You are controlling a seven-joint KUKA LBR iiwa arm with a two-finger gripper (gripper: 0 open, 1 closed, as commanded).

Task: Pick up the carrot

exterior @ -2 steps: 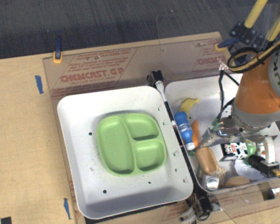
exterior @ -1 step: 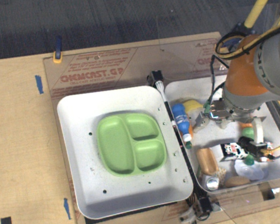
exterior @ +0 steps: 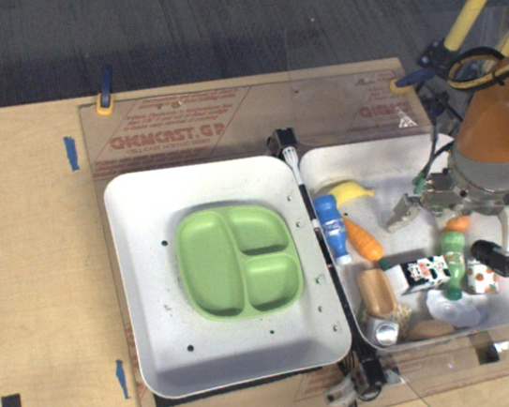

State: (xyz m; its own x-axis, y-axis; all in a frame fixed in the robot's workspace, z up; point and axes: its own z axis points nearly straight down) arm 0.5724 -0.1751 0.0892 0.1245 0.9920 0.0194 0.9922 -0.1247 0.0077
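Right bin (exterior: 372, 163) crowds carrot (exterior: 364, 240) beside blue bottle (exterior: 332, 227).

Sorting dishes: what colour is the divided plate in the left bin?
Light green plastic divided plate, seen in the camera view.

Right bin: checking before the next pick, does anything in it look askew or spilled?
Nothing spilled. The right bin is crowded; the carrot lies at a slant beside the blue bottle, the banana just above.
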